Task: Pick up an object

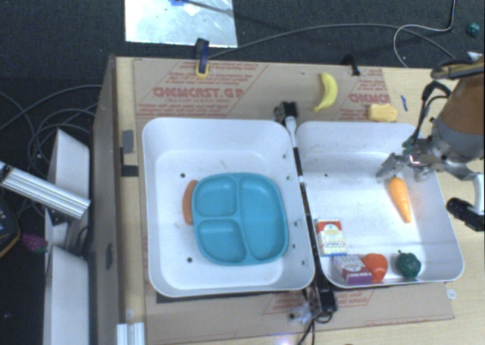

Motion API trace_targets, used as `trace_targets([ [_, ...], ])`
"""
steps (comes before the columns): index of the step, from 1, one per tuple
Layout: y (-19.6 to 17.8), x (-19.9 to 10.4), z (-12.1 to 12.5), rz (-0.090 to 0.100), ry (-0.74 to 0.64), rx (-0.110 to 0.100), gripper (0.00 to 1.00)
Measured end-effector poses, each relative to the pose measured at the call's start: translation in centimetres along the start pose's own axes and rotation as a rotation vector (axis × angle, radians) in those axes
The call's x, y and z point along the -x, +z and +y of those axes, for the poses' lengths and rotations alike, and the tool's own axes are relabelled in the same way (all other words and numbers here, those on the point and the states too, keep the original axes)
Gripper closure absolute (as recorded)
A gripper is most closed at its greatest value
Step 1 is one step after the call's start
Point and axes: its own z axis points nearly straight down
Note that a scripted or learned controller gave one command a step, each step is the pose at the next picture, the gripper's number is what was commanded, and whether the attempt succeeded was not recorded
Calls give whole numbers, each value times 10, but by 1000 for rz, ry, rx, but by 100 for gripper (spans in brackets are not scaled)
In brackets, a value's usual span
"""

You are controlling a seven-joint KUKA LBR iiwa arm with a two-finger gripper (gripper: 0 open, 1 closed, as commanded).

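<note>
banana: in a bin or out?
Out. The banana lies on the cardboard bench top behind the right bin, beyond its far rim, apart from the gripper over the carrot.

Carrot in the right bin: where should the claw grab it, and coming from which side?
Grip the carrot across its thick upper half, coming straight down from above. It lies flat on the right bin floor, long axis running up-down in view, tapering toward the lower end. The fingers should probably close across the width, left-right; the thin tip would likely slip. The claw hangs near the thick end.
</note>
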Motion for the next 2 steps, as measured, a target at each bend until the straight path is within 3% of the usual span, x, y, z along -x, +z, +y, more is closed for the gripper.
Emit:
trace_targets([
  [1,22,0,8,0,-2,-1,0],
  [2,23,0,-4,0,1,-1,0],
])
